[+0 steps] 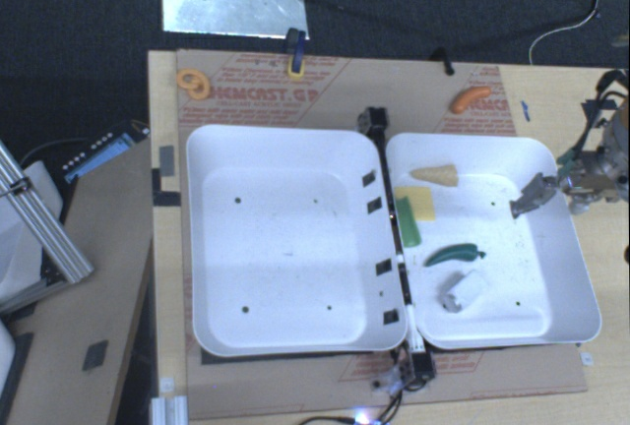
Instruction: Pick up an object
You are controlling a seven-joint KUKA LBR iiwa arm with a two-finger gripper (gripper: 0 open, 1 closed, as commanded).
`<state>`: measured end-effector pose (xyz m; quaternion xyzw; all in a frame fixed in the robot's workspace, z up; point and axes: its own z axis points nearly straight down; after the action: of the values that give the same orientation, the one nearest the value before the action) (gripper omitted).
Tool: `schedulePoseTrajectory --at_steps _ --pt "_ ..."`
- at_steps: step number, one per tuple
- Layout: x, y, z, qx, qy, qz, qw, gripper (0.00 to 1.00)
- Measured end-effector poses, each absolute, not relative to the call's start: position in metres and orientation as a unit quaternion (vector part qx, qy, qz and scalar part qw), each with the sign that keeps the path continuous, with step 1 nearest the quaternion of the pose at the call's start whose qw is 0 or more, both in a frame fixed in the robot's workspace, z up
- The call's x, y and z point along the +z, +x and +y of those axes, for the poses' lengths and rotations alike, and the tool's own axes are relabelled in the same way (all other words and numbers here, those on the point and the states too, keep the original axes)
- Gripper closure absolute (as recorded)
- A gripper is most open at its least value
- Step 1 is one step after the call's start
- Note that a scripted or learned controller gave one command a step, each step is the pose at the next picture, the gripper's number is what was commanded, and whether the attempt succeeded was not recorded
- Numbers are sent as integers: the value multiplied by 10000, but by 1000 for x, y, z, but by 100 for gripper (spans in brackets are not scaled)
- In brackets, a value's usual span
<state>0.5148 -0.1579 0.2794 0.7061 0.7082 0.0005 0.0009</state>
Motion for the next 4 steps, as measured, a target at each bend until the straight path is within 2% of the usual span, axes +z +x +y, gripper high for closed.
schedulePoseTrajectory --at_steps 1,2,3,4 --pt "95 547 -117 -25 7044 7098 -56 0" --pt "83 491 -104 -9 7069 7073 -25 0" --pt "95 495 -104 16 7061 7081 12 100" --pt "278 496 -127 54 7059 7082 91 100"
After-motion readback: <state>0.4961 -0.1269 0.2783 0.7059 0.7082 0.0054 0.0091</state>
